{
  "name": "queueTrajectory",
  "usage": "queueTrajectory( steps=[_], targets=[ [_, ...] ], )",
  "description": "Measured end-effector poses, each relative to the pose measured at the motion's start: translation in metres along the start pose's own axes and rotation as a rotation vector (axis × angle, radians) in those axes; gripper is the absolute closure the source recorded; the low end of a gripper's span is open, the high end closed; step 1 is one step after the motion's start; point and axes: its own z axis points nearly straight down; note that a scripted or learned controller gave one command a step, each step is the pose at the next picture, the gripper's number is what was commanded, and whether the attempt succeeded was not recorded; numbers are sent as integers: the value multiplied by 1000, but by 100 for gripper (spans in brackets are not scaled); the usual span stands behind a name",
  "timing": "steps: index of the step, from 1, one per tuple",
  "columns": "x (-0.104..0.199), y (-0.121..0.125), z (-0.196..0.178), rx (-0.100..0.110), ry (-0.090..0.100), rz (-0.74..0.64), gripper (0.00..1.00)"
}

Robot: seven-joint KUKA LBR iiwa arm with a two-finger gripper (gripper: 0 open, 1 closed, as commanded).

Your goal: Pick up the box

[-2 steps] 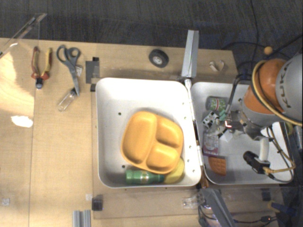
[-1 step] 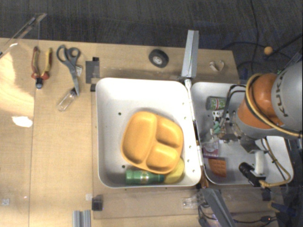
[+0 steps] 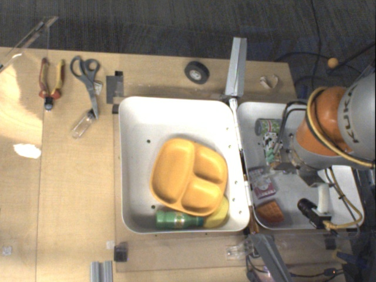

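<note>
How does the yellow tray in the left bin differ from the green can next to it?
The yellow tray is broad, shallow and split into compartments; the green can is a slim cylinder lying on its side. The tray fills the middle of the left bin and shows whole; the can sits at the bin's near edge, partly under the tray. Both lie in the same bin.

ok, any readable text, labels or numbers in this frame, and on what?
"KUK": partial lettering running vertically on the grey arm; the rest is cut off at the frame's edge.
Green can label, left bin: too blurred to read.
Green-and-white printed packet, right bin: too small to read.
Small box in the right bin: unreadable.
</note>
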Motion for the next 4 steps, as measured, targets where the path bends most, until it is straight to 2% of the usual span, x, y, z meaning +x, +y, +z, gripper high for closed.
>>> queueTrajectory(
  steps=[1,2,3,4],
  targets=[
    [0,0,0,1,0,0,0],
    [-5,51,16,25,2,-186,0],
    [-24,100,22,125,43,-225,0],
    [-33,105,10,93,14,-227,100]
  ],
)
